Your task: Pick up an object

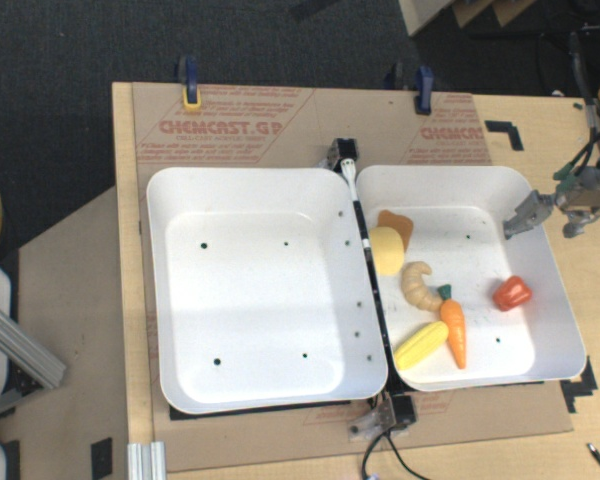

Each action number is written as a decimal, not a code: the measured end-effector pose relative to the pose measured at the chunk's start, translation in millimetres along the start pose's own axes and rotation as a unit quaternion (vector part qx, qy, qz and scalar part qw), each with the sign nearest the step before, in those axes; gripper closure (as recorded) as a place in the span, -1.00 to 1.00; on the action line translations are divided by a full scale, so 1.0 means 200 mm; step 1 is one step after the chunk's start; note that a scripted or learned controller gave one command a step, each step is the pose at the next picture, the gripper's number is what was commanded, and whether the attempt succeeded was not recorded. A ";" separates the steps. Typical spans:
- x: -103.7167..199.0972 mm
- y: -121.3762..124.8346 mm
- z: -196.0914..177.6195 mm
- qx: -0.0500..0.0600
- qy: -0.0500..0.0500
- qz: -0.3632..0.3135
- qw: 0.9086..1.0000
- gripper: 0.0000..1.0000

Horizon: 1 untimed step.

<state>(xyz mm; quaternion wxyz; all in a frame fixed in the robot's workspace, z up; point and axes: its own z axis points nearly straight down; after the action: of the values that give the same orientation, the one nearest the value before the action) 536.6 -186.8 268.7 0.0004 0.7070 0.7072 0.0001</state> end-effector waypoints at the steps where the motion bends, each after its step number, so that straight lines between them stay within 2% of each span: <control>1: 0.00 0.00 -0.05 -0.002 -0.001 0.000 1.000 1.00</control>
<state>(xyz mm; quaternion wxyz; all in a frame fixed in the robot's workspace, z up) 537.2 -187.0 279.6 0.0021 0.7068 0.7074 0.0008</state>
